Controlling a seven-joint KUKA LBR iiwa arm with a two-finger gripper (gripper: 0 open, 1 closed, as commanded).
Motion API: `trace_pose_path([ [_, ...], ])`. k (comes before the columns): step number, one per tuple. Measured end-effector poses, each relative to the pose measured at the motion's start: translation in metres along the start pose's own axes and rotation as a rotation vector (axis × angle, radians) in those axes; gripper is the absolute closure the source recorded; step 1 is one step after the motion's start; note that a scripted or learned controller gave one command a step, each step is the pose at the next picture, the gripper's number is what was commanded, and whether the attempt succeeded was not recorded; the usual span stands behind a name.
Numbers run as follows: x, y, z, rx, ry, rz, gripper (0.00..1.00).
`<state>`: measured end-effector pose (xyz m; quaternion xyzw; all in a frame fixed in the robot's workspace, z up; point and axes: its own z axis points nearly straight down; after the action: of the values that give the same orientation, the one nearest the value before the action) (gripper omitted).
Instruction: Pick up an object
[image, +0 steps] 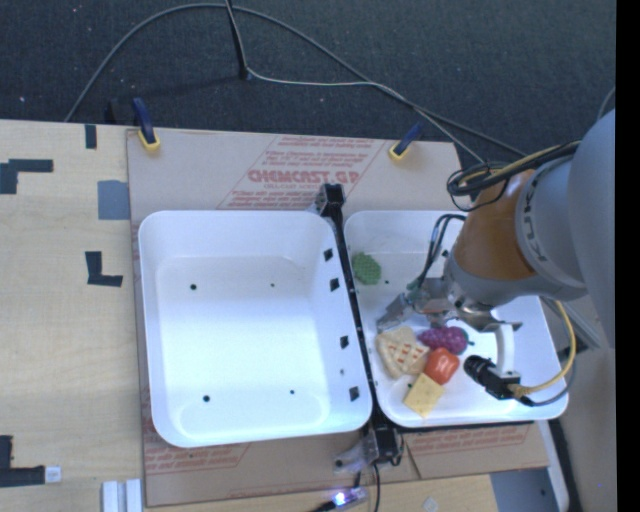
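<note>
while the arm (540, 230) reaches in from the right over the right bin (400, 228), its gripper (405, 308) hangs low above the cluster of toy food there, and whether the metal tips are apart or together cannot be told from this slant; nothing is visibly clamped between them. just under and beside the gripper lies a tan waffle-like piece (402, 352) with a grid pattern, touching the bin floor near the divider. to its right sits a purple bunch of grapes (446, 338), partly tucked under the wrist, and just below that a red piece (441, 365) that rests against a yellow block (422, 395) near the bin's front wall. a green leafy piece (366, 267) lies apart from the others, further back and close to the divider. the left bin (160, 300) sits flush beside the right one, joined along a black clipped seam (343, 290). both bins rest on a cardboard sheet (290, 170) with red print, held by two blue-and-yellow clamps (146, 128) at its far edge. a black cable (300, 70) runs across the dark floor behind the bench, and a yellow cable (560, 360) loops off the wrist
</note>
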<state>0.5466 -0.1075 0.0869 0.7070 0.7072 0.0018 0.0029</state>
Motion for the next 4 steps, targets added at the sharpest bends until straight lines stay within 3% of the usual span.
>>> trace_pose_path([
  [1, 0.006, -0.060, 0.000, 0.000, -0.001, 0.000, 0.00],
  [2, 0.006, -0.059, -0.010, 0.002, -0.001, 0.001, 1.00],
  [3, 0.098, -0.061, -0.103, 0.000, 0.005, -0.011, 1.00],
  [4, 0.127, -0.043, -0.218, -0.006, 0.003, -0.006, 1.00],
])
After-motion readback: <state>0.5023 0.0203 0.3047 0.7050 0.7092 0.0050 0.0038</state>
